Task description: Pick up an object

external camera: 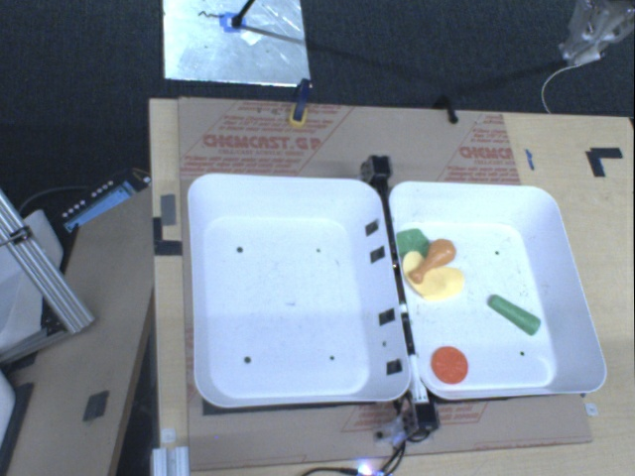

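Four candidates in the right bin (571, 266): green cylinder (514, 314) lies apart, so take that, jaws across its short axis. Orange disc (449, 365) is too flat. Tool (592, 30) parked top right; can't tell its state.

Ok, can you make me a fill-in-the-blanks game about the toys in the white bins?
1. All the toys lie in the ____ bin as the camera sees it.
2. The round red disc lies near the bin's ____ edge.
3. The green stick lies apart from the others, to the ____ of the yellow piece.
4. The orange toy rests partly on the ____ piece.

Missing words: right; front; right; yellow
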`<action>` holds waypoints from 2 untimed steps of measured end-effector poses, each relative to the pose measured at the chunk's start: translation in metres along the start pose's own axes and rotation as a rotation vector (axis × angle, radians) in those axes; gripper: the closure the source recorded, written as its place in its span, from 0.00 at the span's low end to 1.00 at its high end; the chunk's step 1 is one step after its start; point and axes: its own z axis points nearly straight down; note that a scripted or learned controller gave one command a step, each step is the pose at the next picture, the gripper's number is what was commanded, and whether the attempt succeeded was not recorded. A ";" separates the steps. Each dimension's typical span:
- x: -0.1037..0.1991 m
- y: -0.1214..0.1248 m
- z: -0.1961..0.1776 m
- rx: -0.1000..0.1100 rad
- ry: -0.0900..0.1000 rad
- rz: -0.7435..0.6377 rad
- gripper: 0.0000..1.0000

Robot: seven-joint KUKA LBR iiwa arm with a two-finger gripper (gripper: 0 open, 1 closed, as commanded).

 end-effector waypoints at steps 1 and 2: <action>0.035 0.017 0.001 0.000 -0.001 0.001 1.00; 0.071 0.017 0.001 0.001 0.000 0.002 1.00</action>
